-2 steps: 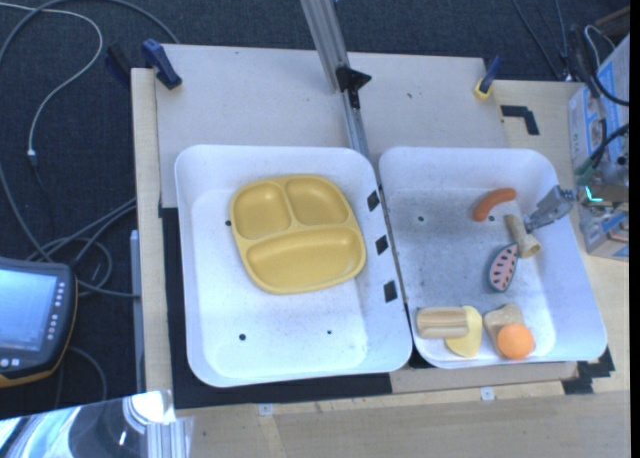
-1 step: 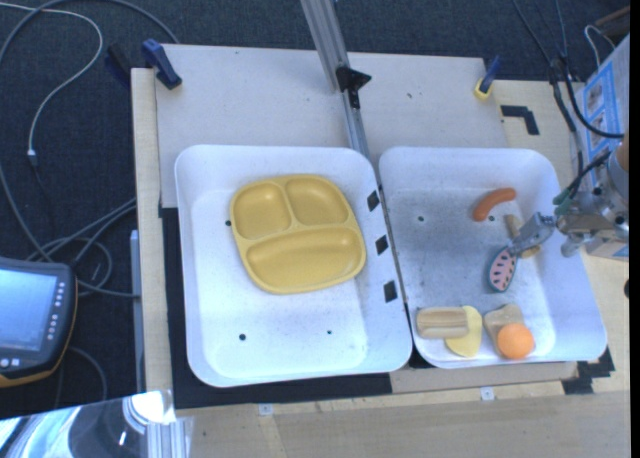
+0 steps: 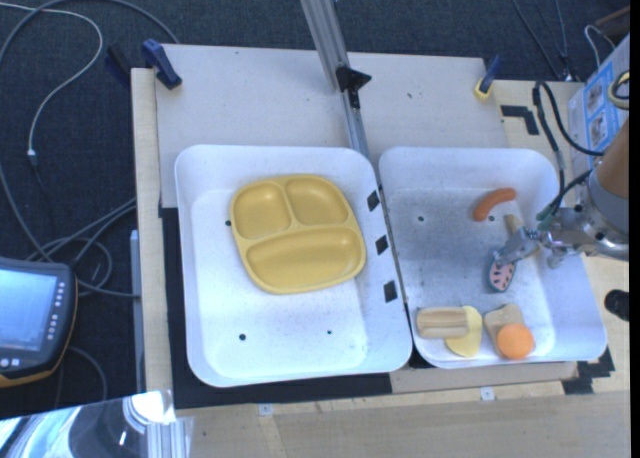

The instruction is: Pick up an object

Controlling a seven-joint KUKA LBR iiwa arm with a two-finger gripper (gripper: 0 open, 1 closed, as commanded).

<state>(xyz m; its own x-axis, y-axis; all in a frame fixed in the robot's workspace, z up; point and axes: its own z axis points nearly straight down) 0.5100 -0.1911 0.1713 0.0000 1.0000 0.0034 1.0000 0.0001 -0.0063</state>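
Watermelon slice (image 3: 500,273) under jaws (image 3: 516,246) | near right bin (image 3: 570,321) edge | jaw state unclear

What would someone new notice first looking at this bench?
Most likely the yellow divided plate, lying alone in the left bin. Next, the cluster of toy foods in the right bin: a sausage near the far side, a watermelon slice by the gripper, and an orange beside bread-like pieces at the near edge. The arm enters from the right.
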